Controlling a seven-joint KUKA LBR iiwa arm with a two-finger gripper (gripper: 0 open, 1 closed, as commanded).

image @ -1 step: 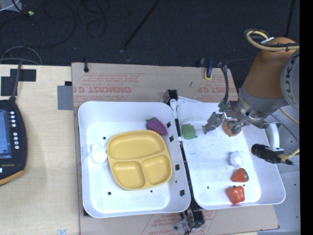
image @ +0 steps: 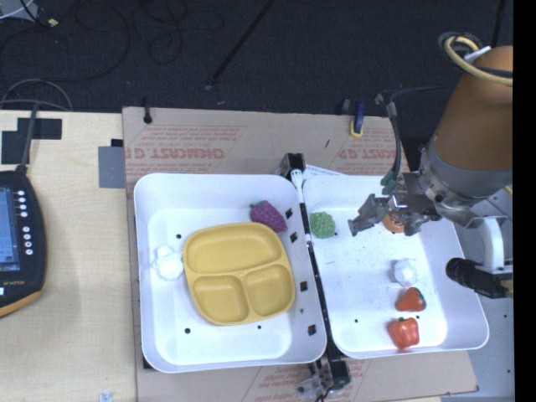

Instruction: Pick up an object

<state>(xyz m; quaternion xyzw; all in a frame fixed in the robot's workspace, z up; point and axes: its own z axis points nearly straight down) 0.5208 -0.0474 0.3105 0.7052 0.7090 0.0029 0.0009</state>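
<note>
My gripper [image: 383, 224] hangs over the upper middle of the right bin [image: 360, 325]. Its dark fingers stand open, one slanting left [image: 363, 219] and one to the right. A small orange object [image: 393, 220] shows in the gap between them, close to the right finger; I cannot tell whether it touches either finger. Left of the gripper a green bumpy ball [image: 322, 224] lies by the divider. Lower in that bin are a small white piece [image: 405, 270], a red strawberry-like piece [image: 409, 300] and a red pepper-like piece [image: 404, 332].
The left bin [image: 151, 308] holds a yellow divided plate [image: 238, 272], a purple grape bunch [image: 268, 215] at the plate's upper right and a white object [image: 167, 263] at its left. A handheld controller [image: 15, 241] lies on the bench at far left.
</note>
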